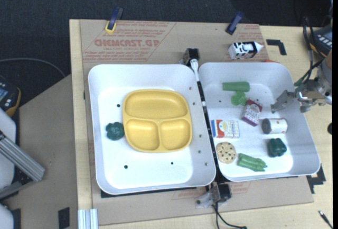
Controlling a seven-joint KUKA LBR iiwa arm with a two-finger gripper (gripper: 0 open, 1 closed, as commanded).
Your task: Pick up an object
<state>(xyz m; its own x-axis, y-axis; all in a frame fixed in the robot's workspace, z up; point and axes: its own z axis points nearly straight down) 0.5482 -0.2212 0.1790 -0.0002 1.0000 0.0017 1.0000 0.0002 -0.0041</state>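
Observation:
The right bin (248, 66) holds several small items: a green cylinder (235, 86), a light green piece (238, 99), a red packet (252, 112), a white and grey can (274, 126), a dark green pepper (276, 147), a green pea pod (251, 162), a cookie (226, 152) and a white carton (225, 128). My gripper (283, 101) hangs at the bin's right side, above and just right of the can and the red packet. Nothing shows in its grasp.
The left bin (138, 172) carries a yellow divided plate (157, 119) and a dark green broccoli piece (114, 130). A black-and-white carton (245, 49) lies on the bench behind the right bin. Blue clamps (113, 19) (234, 23) stand at the board's far edge.

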